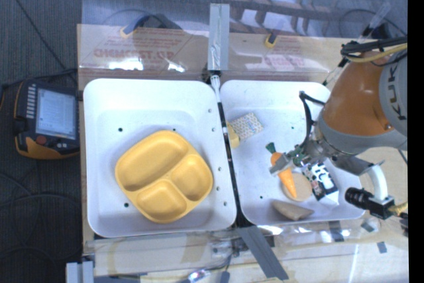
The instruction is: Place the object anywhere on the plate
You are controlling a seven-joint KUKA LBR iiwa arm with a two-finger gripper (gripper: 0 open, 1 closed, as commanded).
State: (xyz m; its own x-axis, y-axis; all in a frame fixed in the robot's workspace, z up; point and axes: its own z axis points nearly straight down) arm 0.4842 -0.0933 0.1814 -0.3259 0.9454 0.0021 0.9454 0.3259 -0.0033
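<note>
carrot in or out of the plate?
Out. The toy carrot lies in the right bin, by the gripper; the yellow divided plate sits in the left bin.

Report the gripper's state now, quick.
Gripper: down in the right bin by the toy carrot; open or closed cannot be told.
</note>
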